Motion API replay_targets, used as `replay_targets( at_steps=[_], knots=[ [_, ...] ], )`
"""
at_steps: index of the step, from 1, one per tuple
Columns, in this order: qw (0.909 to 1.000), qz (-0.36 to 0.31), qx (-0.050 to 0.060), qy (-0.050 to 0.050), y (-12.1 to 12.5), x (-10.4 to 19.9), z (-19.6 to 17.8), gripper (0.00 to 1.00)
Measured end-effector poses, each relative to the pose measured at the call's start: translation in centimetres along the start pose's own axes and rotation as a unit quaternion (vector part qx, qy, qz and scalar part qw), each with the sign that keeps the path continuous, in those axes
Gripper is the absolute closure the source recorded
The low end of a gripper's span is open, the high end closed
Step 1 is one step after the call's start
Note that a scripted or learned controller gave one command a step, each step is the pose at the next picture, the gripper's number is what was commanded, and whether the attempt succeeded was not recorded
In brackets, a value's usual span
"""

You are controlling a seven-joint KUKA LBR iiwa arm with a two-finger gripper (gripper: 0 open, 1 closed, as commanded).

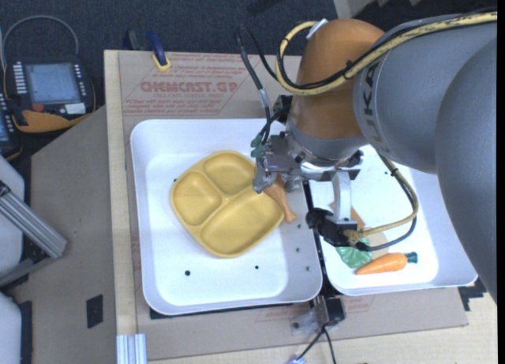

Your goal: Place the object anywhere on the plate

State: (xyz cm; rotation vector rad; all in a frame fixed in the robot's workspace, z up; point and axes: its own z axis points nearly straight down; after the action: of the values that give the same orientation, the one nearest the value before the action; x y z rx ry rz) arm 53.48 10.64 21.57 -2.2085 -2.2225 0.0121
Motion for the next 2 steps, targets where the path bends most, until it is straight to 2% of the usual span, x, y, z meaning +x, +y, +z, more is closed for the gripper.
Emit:
replay_targets(
  at_steps=[1, 2],
  knots=[
    [1.0000, 0.001, -0.001, 0.000, -1.54, 3.66, 0.47, 1.00],
    [1.0000, 0.002, -0.002, -0.001, -1.63, 4.07, 0.40, 1.00]
  ],
)
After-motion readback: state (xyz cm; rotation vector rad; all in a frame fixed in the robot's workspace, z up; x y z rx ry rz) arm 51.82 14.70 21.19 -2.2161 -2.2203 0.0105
